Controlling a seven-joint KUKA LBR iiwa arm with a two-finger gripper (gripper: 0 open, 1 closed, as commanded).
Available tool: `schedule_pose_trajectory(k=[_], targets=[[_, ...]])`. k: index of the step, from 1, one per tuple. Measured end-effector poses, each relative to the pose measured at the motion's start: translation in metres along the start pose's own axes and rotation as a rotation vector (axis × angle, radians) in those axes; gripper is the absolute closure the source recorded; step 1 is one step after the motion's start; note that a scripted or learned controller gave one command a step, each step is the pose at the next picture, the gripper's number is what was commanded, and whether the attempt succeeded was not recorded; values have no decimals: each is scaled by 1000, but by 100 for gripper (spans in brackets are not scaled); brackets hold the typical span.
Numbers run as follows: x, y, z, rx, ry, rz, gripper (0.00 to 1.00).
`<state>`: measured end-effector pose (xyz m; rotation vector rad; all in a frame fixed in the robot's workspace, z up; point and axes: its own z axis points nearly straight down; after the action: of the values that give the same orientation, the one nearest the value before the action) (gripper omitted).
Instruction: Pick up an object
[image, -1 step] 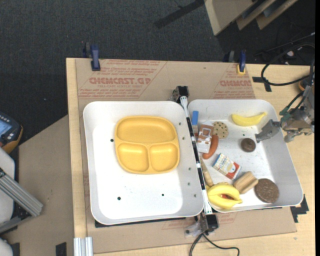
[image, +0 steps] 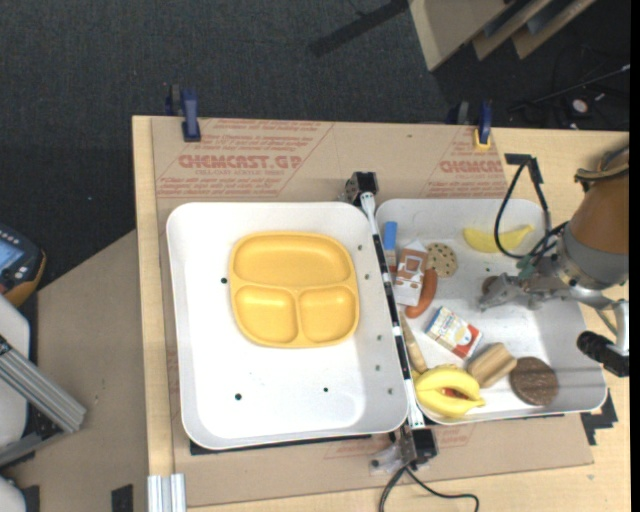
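The grey end effector (image: 497, 290) reaches in from the right and hangs low over the floor of the shallow white right bin (image: 560, 330), its dark fingertips pointing left; whether they are parted or closed cannot be told, and nothing shows between them. Just beyond it, toward the back wall of that bin, lies a yellow plastic banana (image: 497, 239). To the end effector's left sit a round brown speckled cookie (image: 439, 260), a red-orange sausage (image: 428, 291) and a small brown-and-white printed packet (image: 408, 276), with a little blue piece (image: 389, 236) farther back along the bin's left edge. Nearer the front and slightly left of the end effector lies a small white-and-red carton (image: 452, 333); in front of that rest a tan wooden cylinder (image: 490, 364), a round dark brown disc (image: 534, 381) and a yellow taco-like toy with a red filling (image: 449, 392). Well to the left, past the divide, the shallow white left bin (image: 200, 300) holds a yellow three-compartment plastic tray (image: 294, 288). Both bins rest on the brown cardboard-covered surface (image: 250, 160), which blue clamps (image: 187, 113) pin at its back edge.
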<state>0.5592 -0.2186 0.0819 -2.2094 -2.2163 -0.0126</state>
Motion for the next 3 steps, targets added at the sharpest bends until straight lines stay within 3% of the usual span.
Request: schedule_pose_trajectory(k=[1, 2, 3], targets=[[7, 70, -3, -9, -15, -2, 0], [47, 12, -2, 3, -11, 3, 0], [-1, 49, -3, 1, -5, 3, 0]])
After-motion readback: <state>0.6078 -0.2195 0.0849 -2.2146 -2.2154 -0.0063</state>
